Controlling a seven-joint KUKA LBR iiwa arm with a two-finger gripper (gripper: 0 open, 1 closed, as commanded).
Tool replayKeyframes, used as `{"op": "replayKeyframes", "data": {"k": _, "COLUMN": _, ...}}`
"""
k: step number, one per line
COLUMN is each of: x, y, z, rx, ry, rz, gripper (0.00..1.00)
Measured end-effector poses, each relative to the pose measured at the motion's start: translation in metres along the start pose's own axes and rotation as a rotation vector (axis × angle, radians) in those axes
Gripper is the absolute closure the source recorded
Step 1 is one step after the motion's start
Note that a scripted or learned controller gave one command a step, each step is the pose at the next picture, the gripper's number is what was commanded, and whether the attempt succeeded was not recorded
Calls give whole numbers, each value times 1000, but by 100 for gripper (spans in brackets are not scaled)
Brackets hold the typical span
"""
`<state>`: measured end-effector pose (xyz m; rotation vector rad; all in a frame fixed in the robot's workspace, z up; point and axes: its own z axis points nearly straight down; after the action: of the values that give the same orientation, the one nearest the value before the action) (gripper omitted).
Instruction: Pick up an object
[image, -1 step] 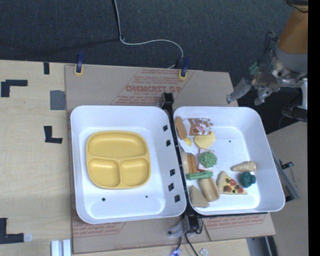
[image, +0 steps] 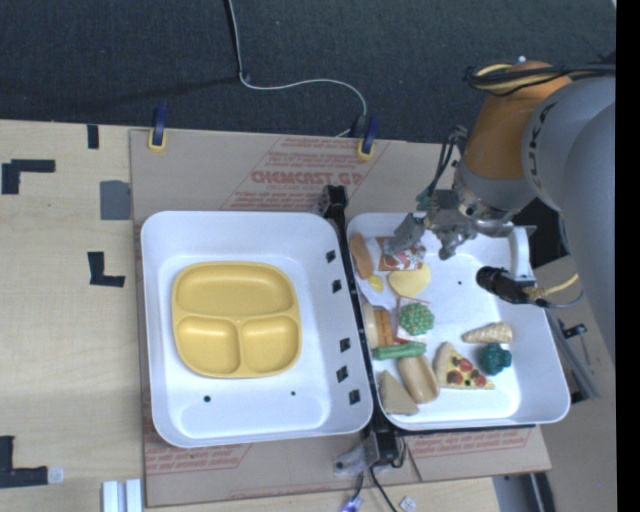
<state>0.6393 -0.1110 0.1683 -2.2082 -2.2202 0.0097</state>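
The right bin (image: 540, 395) holds several toy foods: a hot dog (image: 362, 257), a red and white piece (image: 400, 260), a pale yellow slice (image: 410, 281), a green broccoli (image: 416, 319), a green bean (image: 398, 351), a bread roll (image: 418, 379), a pizza slice (image: 462, 370), a teal piece (image: 493, 358) and a cream cone (image: 487, 333). My gripper (image: 427, 240) hangs over the bin's far left part, just above the red and white piece. Its fingers (image: 407, 237) are spread open, and nothing shows between them.
The left bin (image: 160, 240) bears a yellow three-compartment plate (image: 237, 318). A black divider (image: 345, 300) runs between the bins. The grey arm with its orange band (image: 505, 120) comes in from the upper right. A black fitting (image: 500, 283) juts over the right bin.
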Motion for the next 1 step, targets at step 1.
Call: {"op": "replayKeyframes", "data": {"k": 1, "x": -10, "y": 26, "z": 70, "rx": 0, "ry": 2, "rz": 2, "gripper": 0}}
